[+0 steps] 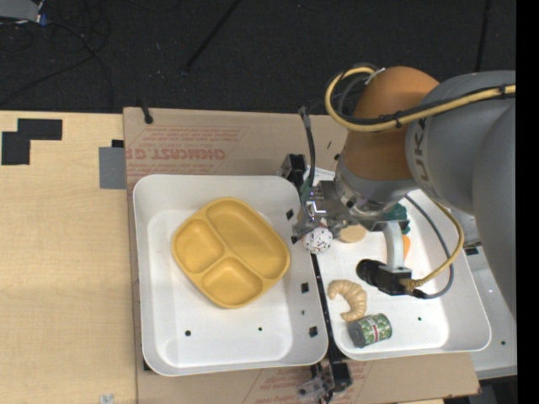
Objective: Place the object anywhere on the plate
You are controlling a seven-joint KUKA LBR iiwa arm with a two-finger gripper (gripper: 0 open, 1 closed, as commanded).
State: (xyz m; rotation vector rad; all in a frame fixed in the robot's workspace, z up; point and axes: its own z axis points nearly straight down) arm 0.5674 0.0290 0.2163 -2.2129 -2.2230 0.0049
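The big grey arm (455,150) reached in from the right and bent down over the left edge of the right bin (459,333). Red letters on the brown cardboard (181,151) were upside down and too hard to read. The yellow plate (230,251) lay in the left bin (168,343). The gripper (315,219) hung right over a little white spotted ball (318,241); nobody could tell if it pinched it.

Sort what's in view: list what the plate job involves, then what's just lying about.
For the job:
- yellow plate, in the left bin
- claw, over the divide between the bins
- white spotted ball, just below the claw; probably the object, but I cannot tell if it is held

Lying about, in the right bin:
- croissant
- green can
- beige disc
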